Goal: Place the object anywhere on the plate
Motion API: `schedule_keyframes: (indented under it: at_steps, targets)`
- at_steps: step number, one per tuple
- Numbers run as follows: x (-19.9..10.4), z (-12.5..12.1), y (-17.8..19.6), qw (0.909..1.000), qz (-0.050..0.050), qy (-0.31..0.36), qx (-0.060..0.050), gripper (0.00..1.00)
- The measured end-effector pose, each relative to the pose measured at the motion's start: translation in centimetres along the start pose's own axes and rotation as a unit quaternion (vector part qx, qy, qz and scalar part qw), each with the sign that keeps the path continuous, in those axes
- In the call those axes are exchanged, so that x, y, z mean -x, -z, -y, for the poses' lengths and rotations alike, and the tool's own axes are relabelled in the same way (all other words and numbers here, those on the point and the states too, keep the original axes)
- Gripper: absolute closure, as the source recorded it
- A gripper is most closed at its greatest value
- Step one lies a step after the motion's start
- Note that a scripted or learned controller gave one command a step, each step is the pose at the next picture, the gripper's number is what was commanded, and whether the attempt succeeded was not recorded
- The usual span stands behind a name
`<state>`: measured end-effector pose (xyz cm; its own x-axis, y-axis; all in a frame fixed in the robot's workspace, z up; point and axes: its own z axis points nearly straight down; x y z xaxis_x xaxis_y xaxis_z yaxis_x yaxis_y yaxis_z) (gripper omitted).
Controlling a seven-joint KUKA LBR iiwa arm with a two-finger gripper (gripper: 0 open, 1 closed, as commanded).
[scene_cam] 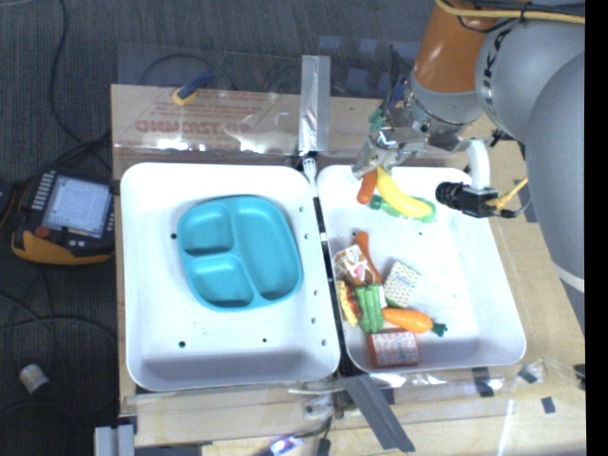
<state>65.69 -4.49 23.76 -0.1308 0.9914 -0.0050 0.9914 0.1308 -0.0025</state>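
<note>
Banana at the claw, plate waiting in the far bin

Claw (385, 160) hangs over the back of the right bin (494, 283), its fingertips touching the upper end of the banana (404, 198); whether it grips the fruit I cannot tell; a small orange piece (367, 188) sits just beside. Toy foods (380, 302) crowd the bin's front left corner. The blue plate (237, 250) lies in the left bin (152, 350), well apart. Judgement: lift straight up, clear the divider between bins, release low over a compartment so the banana does not roll off.

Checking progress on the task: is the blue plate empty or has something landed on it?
Empty: the blue plate shows bare compartments.
</note>
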Motion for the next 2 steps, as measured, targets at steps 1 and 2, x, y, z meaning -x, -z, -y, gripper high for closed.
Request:
schedule_keyframes:
  at_steps: [1, 2]
  targets:
    - [2.7, 3.0, -5.5, 0.9997, -0.002, 0.024, -0.001, 1.00]
    - [-5.6, 6.9, -5.3, 0.9976, -0.003, 0.069, 0.000, 1.00]
